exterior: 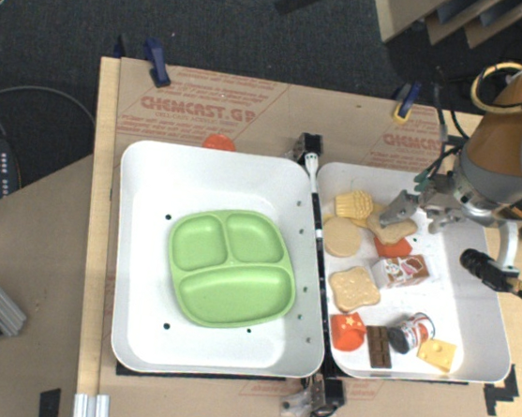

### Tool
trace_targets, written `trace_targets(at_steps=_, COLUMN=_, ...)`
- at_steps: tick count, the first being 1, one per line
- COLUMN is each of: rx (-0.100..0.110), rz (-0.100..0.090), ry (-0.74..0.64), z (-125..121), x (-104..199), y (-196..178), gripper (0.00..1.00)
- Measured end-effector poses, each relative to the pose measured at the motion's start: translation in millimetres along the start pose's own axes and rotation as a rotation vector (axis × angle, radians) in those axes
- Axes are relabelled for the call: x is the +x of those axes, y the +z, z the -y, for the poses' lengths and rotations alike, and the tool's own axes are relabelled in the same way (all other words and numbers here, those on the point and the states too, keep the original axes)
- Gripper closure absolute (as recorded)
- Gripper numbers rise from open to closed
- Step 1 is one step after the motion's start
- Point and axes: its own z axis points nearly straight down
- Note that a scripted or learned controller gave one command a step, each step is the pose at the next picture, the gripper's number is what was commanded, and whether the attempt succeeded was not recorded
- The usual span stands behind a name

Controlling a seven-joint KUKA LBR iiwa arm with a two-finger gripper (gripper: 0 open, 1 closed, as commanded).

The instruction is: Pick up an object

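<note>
My gripper hangs over the back of the right bin, its two grey fingers spread apart and open with nothing between them. Just below its left finger lie a tan biscuit piece and a red piece. Around these are a yellow waffle, a round tan cookie, a red-and-white packet, a toast slice, a red tomato, a chocolate bar, a small can and a cheese wedge.
The left bin holds a green divided plate. A black clip sits at the back of the divider between the bins. Blue clamps pin the cardboard sheet. The arm's black fitting overhangs the right bin's right side.
</note>
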Motion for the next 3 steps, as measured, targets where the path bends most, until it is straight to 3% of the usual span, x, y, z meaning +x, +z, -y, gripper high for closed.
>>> trace_targets(at_steps=1, rx=0.001, rz=0.001, ry=0.004, z=24.4, x=23.0, y=41.1, gripper=0.00)
trace_targets(at_steps=2, rx=-0.006, rz=0.003, ry=0.005, z=22.6, x=22.1, y=28.6, gripper=1.00)
trace_targets(at_steps=3, rx=-0.011, rz=0.002, ry=-0.001, z=21.3, x=89.8, y=-65.7, gripper=1.00)
